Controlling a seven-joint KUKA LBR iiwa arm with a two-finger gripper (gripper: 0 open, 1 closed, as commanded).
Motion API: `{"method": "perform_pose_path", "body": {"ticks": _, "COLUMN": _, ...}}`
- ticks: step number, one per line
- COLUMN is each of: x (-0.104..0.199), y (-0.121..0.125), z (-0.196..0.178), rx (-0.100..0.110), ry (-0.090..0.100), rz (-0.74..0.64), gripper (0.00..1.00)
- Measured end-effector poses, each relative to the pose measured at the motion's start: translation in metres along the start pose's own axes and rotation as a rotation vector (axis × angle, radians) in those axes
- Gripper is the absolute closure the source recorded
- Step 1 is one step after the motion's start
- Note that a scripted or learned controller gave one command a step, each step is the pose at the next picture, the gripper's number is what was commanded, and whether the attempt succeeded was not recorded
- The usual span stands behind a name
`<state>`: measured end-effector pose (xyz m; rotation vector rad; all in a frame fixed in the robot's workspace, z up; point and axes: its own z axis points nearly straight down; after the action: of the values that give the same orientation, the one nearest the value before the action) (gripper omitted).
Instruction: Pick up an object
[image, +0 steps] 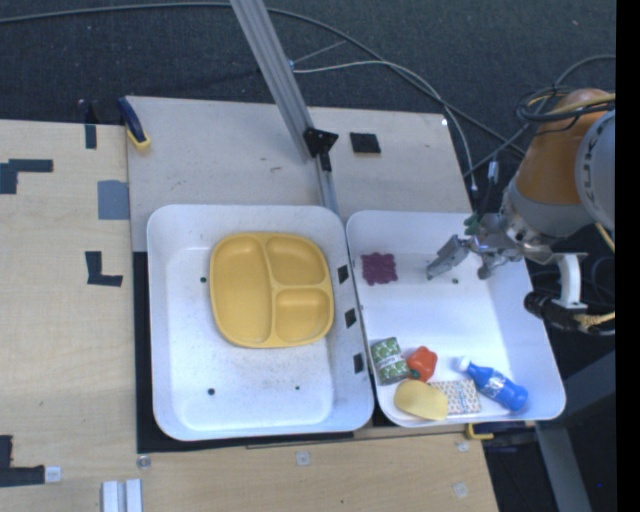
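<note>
— Closest to us, along the near edge of the right bin (520, 330), sits a small cluster: a yellow lemon-shaped toy (420, 401), a speckled flat packet (460, 397) just to its right, and a blue bottle (497, 387) lying on its side at the near-right corner.

— And behind those?

— An orange-red toy (423, 361) touches the lemon's far side, with a green patterned packet (387, 357) just left of it. Farther back, near the bin's far-left part, a purple scrap (378, 267) lies on its own, well apart from the cluster.

— Where is the gripper (462, 257)?

— Over the far part of the right bin, to the right of the purple scrap and apart from it. The arm (560, 160) comes in from the right, orange band above the wrist. I see one grey finger (446, 257) slanting down to the left and another short one beside it, with a gap between them, so the fingers look spread. Nothing sits between them.

— Does it touch the bin floor?

— I can't tell from here; a dark shadow spot lies just beneath.

— And the left bin (165, 300)?

— It holds a yellow divided plate (271, 289), three compartments, lying flat toward the far half.
</note>
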<state>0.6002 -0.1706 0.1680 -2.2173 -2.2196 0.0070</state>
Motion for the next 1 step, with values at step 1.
{"method": "perform_pose_path", "body": {"ticks": 1, "x": -0.0001, "y": -0.0029, "z": 0.0649, "rx": 0.001, "ry": 0.000, "rz": 0.000, "gripper": 0.00}}
